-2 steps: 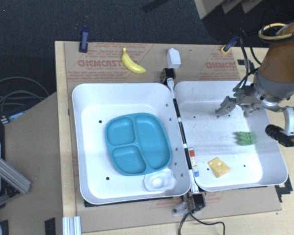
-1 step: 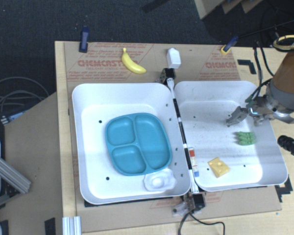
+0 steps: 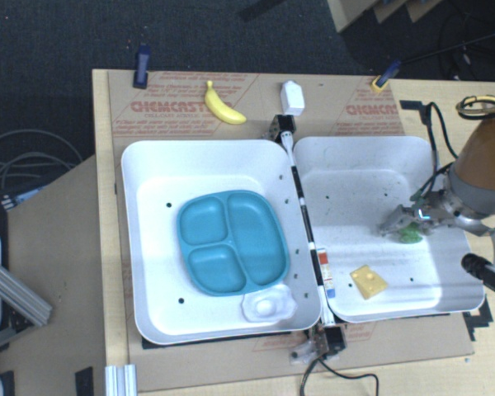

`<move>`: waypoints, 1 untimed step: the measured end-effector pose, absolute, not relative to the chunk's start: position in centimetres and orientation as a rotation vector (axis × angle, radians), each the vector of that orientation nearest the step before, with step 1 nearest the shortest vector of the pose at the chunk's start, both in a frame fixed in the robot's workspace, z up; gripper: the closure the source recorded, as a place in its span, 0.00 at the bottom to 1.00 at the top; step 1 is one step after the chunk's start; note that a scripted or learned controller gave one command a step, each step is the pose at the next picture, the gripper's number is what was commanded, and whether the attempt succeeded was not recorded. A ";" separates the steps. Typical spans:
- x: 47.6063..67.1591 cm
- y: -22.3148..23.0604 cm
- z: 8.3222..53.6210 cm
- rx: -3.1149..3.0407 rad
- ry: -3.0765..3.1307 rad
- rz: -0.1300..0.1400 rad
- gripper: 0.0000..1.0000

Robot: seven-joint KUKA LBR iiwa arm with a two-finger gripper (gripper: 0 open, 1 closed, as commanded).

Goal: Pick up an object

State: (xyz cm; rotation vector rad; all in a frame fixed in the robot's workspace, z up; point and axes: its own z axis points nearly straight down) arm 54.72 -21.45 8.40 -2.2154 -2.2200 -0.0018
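The gripper sits low in the right bin, near its right wall, fingers closed around a small green object pinched between them. The piece looks light and perhaps soft, so a grip across its middle should suffice. A yellow wedge lies near the bin's front edge.

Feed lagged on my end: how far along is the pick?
Done: the gripper is down in the right bin at a small green object. In hand: nothing I can confirm. Left: grasp and lift; the yellow piece lies untouched.
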 end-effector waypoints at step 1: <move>54.8 -21.6 9.5 -2.222 -2.221 -0.001 1.00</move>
